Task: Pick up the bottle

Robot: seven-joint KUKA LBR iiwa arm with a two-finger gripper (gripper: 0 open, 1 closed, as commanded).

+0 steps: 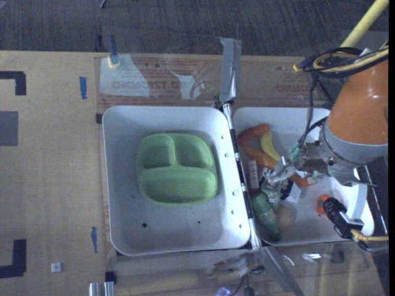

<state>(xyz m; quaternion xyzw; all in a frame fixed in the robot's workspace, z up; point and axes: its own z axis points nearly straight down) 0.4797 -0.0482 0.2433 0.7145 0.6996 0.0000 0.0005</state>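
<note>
We see the grey arm with its orange band [364, 103] reaching in from the right over the right-hand shallow white bin [308, 226], with the metal two-finger gripper [278, 176] low among the clutter in that bin's left half. Whether the gripper is spread or pressed together we cannot tell, since its tip merges with the things beneath it, and we see nothing clearly pinched in it. The green, rounded bottle [263, 207] appears to lie on the bin floor in the near-left corner of the right bin, against the wall shared with the other bin. Its paler upper end points toward the gripper and sits just below the gripper's tip; we cannot tell whether the two touch. Just beside the bottle, on its right, lies a small brownish round thing [284, 218]. Toward the far side of the same bin we see an orange-red carrot-shaped toy [253, 132] and, next to it, a yellow banana-shaped toy [269, 145]. A small red and white item [252, 168] rests along the shared wall between these and the bottle. The left-hand shallow white bin [117, 165] holds a pale green divided plastic plate [177, 168], lying flat near its middle. Both bins stand on the pale wooden bench [49, 165].
</note>
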